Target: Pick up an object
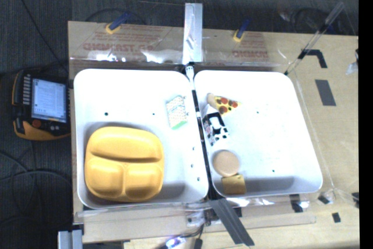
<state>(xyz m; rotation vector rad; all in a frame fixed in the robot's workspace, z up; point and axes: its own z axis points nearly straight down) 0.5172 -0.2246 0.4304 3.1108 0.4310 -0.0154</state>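
Here the camera view shows the pick candidates crowded against the divider in the right bin (303,125): a pizza slice toy (223,103) with its long axis running left-right, tip toward the right, and a round disc (226,162) below it. The left bin (116,81) carries a big yellow bread-shaped block (123,162). As for the jaws, I cannot tell their state.

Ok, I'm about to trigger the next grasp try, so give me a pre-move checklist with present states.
1. Large yellow moulded plastic piece lies in the left white bin, nothing on top: ok.
2. Small green-white packet lies apart from it: ok.
3. Pizza-slice toy, black-white item, round tan disc and brown block crowd the right white bin's left wall: not ok.
4. Gripper state: cannot tell.
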